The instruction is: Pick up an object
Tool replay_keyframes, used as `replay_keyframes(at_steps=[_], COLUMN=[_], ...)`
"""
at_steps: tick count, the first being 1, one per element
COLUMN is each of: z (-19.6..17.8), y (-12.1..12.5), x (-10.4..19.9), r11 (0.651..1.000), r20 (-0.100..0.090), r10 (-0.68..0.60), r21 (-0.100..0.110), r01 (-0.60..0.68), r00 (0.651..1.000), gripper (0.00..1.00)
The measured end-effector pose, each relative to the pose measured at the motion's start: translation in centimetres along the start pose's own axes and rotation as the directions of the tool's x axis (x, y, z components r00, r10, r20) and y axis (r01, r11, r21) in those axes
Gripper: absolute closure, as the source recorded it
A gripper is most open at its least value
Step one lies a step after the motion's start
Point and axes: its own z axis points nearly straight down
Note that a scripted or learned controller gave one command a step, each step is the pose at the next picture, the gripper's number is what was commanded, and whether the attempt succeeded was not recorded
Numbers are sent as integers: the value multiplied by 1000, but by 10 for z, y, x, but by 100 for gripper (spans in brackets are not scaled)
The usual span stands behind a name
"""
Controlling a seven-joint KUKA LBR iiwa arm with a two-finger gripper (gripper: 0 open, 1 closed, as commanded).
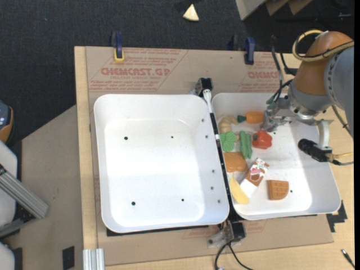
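Observation:
The right bin (315,198) holds several toy foods. A red tomato-like piece (262,140) lies near its middle, and an orange carrot piece (253,117) lies by the far wall. My gripper (269,122) hangs low between these two, just up and right of the red piece and very close to it. Left of them are a pale beige piece (226,122), a green leafy piece (228,142) and a green pod (246,144). Nearer the front lie a brown bread piece (235,162), a red-and-white bottle (256,173), a yellow wedge (239,193) and a brown waffle (277,189).
The left bin (104,151) stands directly beside the right one, their rims touching along the middle. Both rest on a cardboard sheet (146,66) held by blue clamps (117,43) at the back. The arm comes in from the right over the right bin's far corner.

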Motion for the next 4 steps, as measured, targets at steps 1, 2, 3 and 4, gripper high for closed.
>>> replay_keyframes(at_steps=[1,2,3,4], z=[4,1,2,-1], y=[23,16,27,28], x=[13,-5,-30,56], r11=[999,1000,1000,1000], r20=[-1,-4,-3,5], r10=[-5,-1,-2,-9], r21=[41,9,16,16], r01=[5,1,2,9], r00=[1000,1000,1000,1000], gripper=[100,100,100,100])
